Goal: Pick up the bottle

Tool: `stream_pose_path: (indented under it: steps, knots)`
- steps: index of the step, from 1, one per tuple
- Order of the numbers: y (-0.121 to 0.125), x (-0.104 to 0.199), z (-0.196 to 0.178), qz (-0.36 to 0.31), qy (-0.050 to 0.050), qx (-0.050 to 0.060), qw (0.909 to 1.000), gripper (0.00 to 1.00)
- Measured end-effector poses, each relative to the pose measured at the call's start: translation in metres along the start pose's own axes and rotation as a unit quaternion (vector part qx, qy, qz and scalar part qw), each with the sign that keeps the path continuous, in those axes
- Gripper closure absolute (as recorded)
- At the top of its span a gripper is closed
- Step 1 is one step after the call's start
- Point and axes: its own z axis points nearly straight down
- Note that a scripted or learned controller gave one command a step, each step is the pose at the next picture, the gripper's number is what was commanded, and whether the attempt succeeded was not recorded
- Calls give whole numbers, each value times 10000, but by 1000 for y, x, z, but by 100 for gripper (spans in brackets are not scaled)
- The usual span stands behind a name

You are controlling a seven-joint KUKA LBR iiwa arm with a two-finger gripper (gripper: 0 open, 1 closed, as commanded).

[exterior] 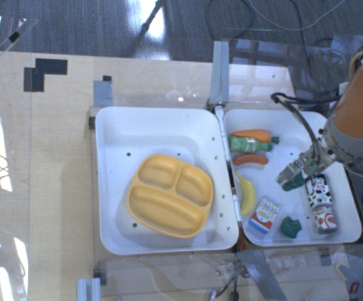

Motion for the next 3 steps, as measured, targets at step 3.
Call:
stream_pose_path:
  steps: [3]
  knots:
    - [105, 28, 72, 547, 14, 11, 9985, 100]
